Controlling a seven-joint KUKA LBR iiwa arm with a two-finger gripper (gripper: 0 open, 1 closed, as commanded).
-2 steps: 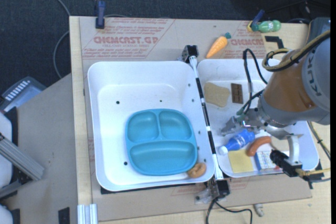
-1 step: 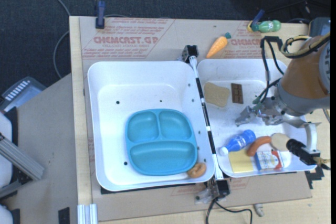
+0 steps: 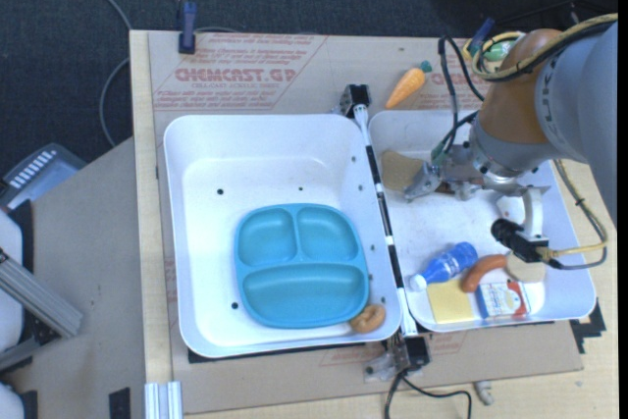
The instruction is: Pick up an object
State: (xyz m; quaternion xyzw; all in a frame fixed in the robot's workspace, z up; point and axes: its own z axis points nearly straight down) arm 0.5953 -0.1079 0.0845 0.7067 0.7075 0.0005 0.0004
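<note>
Grey metal two-finger gripper (image 3: 424,186) low inside right shallow white bin (image 3: 579,294), near its left wall; finger state impossible to tell. Near front: blue plastic bottle (image 3: 446,264), orange sausage (image 3: 485,269), yellow flat block (image 3: 453,303). Nothing visibly gripped.

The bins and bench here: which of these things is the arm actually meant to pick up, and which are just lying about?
Likely for the job (in the right bin, under the arm):
- gripper
- blue bottle
- sausage
- yellow block
- red-and-white packet

Just lying about:
- blue divided plate and pretzel in the left bin
- toy carrot on the bench
</note>
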